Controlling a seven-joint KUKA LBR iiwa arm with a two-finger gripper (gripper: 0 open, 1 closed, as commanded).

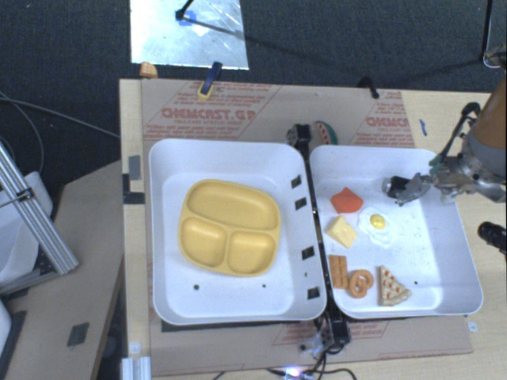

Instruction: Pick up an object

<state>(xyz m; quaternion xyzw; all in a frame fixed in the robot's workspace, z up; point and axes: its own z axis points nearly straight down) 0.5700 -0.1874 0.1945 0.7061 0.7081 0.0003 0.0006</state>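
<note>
Nothing is being lifted yet, so the picking task is judged to be at its start, with the whole grasp left to do.

Nearest the camera, along the front of the right bin (459, 287), 3 toy foods are lying in a row: a waffle strip (338, 271), a pretzel (360, 283) touching it, and a pizza slice (391, 286) just beside that. Behind them a cheese wedge (343, 232) is sitting near the bin's left wall, with a fried egg (378, 225) just beside it to the right. Behind those, a red-orange piece (346, 200) is resting on the bin floor. All 6 are lying free on the white surface, and none is touching the tool.

The left bin (170, 172) is carrying a yellow divided plate (230, 226) with 3 compartments, and nothing is lying in them.

Farther back, the tool (396, 188) is hovering over the rear part of the right bin, pointing left toward the red-orange piece and the egg but apart from both. Whether its tips are spread or closed cannot be told at this slant, and nothing is visible between them. The grey arm (483, 153) is reaching in low from the right over the desk (238, 109), its wrist roughly level.
</note>
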